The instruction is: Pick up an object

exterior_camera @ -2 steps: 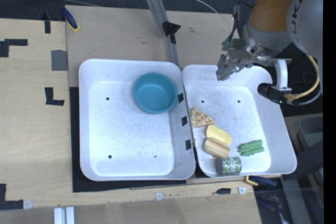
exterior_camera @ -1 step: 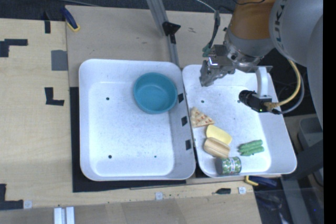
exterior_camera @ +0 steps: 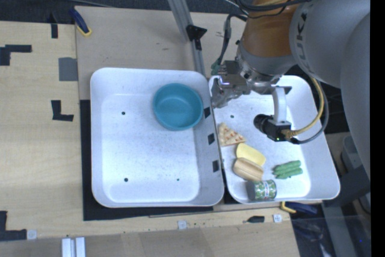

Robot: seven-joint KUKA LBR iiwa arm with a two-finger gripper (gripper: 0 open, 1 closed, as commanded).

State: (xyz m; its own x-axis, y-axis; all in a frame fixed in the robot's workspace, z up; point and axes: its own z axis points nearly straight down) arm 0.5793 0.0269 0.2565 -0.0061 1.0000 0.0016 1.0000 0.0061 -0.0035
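Bowl [exterior_camera: 177, 106] in left bin [exterior_camera: 114, 147]; can [exterior_camera: 263, 190] in right bin [exterior_camera: 313, 183]

Right bin's [exterior_camera: 319, 189] far rim under arm [exterior_camera: 313, 27], end effector [exterior_camera: 225, 90] fingers indistinct

Grey arm [exterior_camera: 337, 27], orange band [exterior_camera: 274, 6], black cables [exterior_camera: 319, 111]

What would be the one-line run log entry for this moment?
arm: over right bin | gripper: at its upper left corner, nothing seen held | left bin: blue bowl | right bin: waffle, green can
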